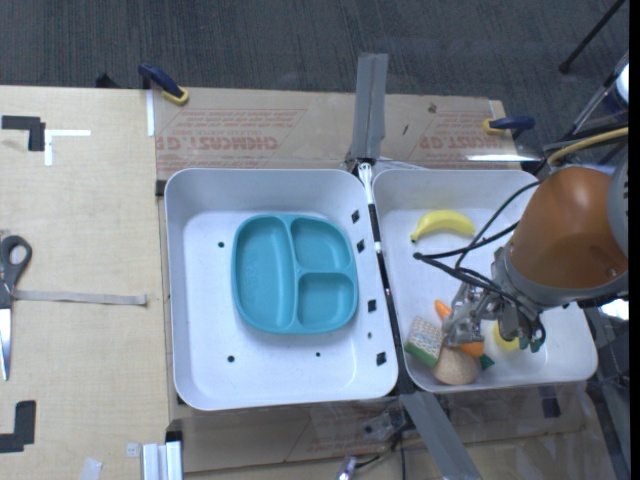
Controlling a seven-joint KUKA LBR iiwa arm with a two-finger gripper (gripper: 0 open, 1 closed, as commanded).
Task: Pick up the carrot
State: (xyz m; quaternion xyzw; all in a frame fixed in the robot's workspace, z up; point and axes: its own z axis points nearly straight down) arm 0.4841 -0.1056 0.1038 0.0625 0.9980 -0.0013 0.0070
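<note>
Gripper [468, 326]: low in right bin [560, 363], finger state cannot be told. Carrot [470, 347]: directly under gripper, beside bread roll [455, 368]. Banana [444, 224]: rear of bin.

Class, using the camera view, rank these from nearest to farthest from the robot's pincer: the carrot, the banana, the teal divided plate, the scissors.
1. Carrot: right bin, right at the pincer.
2. Banana: same bin, toward its far side.
3. Teal divided plate: middle of the left bin.
4. Scissors: on the bench at the view's far left edge.
</note>
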